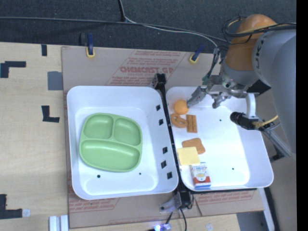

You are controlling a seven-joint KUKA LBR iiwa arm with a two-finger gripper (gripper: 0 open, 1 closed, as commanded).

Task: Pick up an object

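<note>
Gripper [208, 97] spread wide, nothing between fingers, hovering over far end of right bin [250, 167]. Orange ball [180, 106] just left of it, near pretzel [179, 121] and wafer [191, 123] by dividing wall. Likely lining up a descent on that cluster; green tray [111, 142] alone in left bin [79, 100]

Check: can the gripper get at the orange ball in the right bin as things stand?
Probably yes. The gripper hangs open just right of the orange ball, with nothing between them. The pretzel touching the ball's near side could get nudged.
</note>
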